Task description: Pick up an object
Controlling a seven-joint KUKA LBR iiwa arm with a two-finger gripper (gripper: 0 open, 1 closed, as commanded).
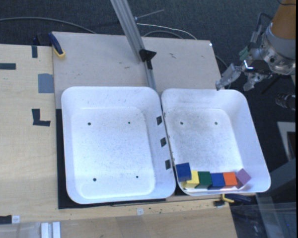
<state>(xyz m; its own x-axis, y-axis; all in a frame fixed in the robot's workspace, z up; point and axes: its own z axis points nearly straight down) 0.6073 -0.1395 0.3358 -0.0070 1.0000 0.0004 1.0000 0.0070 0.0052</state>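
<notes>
Surface (pixel 20 133): pale wood, dark tape marks at far left.
Left bin (pixel 69 133): white, shallow.
Pole (pixel 129 24): grey, slanting down to the seam between the bins.
Right bin (pixel 238 108): white; blocks crowded along its near wall, touching in a row. Blue block (pixel 183 171) sits on the yellow block (pixel 191 180); then green block (pixel 204 178), second blue (pixel 217 180), orange block (pixel 230 178), purple block (pixel 243 176) at the corner.
Claw (pixel 237 77): open, empty, above the right bin's far rim, well apart from the blocks.
Handling note: best target is likely the raised blue block, its sides being free; descend straight, fingers astride it, clear of the wall.
</notes>
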